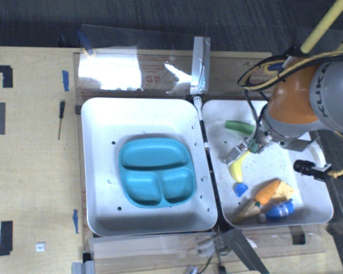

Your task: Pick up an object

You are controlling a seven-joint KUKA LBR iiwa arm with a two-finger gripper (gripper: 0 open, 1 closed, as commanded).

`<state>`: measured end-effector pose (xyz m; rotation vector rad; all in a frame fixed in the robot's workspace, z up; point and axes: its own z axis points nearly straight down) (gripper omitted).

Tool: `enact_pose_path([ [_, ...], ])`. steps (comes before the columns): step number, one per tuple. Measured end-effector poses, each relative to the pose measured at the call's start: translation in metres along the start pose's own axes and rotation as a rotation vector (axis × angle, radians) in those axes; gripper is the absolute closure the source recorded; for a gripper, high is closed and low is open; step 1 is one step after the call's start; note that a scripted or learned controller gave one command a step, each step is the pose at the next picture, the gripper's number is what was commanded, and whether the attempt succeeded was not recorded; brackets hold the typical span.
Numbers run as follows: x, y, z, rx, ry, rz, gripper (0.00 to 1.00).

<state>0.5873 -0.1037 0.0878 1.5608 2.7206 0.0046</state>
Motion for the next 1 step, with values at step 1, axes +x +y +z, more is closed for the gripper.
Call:
enact_pose_path([
  [1, -0.0017, 0.0025, -0.0133, -0.009, -0.006, 0.002, 1.0],
])
